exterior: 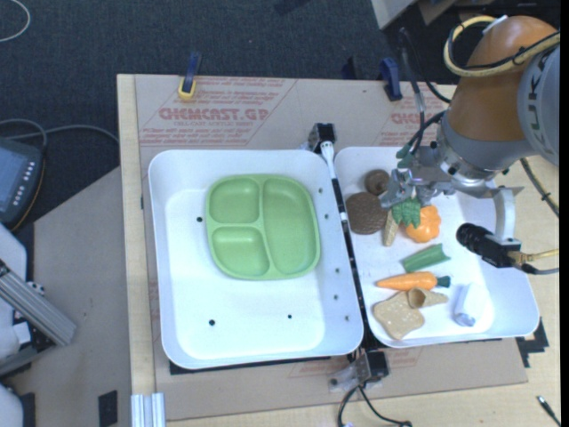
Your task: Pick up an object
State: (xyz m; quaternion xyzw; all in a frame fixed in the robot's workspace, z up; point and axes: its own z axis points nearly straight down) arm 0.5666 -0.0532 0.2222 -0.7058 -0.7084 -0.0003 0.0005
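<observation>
The gripper (407,194) hangs low over the right bin (520,314), its tip right above a small orange toy fruit with a green leafy top (420,221). The wrist and its fittings cover the tip, so I cannot tell how the gripper is set or whether anything sits in it. The fruit looks to be resting on the bin floor.

That fruit seems the likely target, and it lies in a crowded spot. A flat brown disc (363,212) and a darker round piece (377,182) sit just to its left, and a pale stick-shaped piece (391,229) leans beside it. Below lie a green wedge (423,258), a toy carrot (409,282), a tan bread-shaped piece (396,317) and a small grey-blue item (462,306).

The main risk is a bad grasp. The fruit is round and smooth, so it could squirt out sideways if pinched off-centre. The leafy top might be caught instead of the body and slip free on the lift. A neighbour could also be nudged or trapped alongside, since they stand so near.

The left bin (178,265) holds a green divided plate (264,226), well apart from the action.
</observation>
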